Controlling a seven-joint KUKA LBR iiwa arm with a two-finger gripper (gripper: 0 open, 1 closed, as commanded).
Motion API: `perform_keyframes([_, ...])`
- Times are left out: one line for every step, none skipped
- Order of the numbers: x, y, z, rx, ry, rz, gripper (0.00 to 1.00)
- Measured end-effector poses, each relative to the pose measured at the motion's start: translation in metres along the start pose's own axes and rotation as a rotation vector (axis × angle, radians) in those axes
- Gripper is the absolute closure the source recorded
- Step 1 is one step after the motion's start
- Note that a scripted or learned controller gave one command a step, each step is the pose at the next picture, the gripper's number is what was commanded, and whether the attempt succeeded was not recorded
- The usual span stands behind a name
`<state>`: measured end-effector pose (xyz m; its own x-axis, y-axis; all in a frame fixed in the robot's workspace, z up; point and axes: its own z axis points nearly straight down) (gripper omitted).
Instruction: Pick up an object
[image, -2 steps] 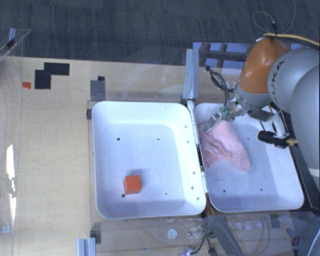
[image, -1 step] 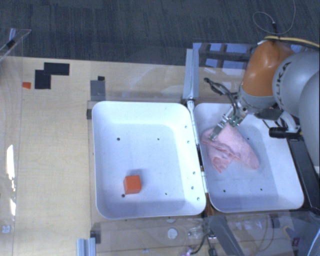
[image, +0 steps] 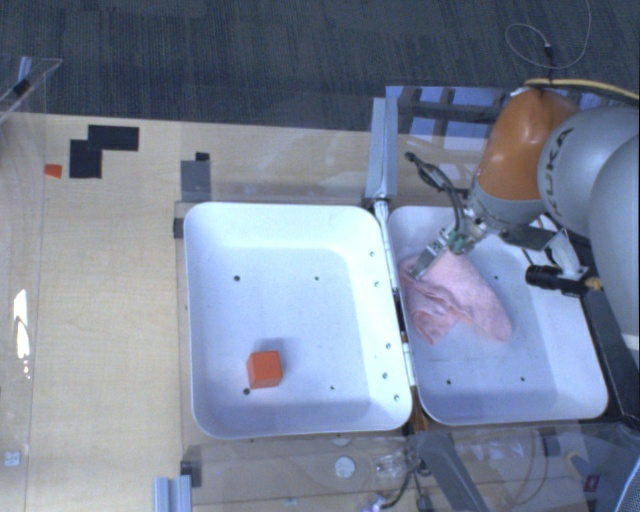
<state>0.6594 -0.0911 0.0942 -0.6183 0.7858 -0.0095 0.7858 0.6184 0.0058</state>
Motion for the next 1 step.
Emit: perform_keyframes([0.0134, 0.0267, -0.0956, -0.007, -0.002, 0.057, 0.00])
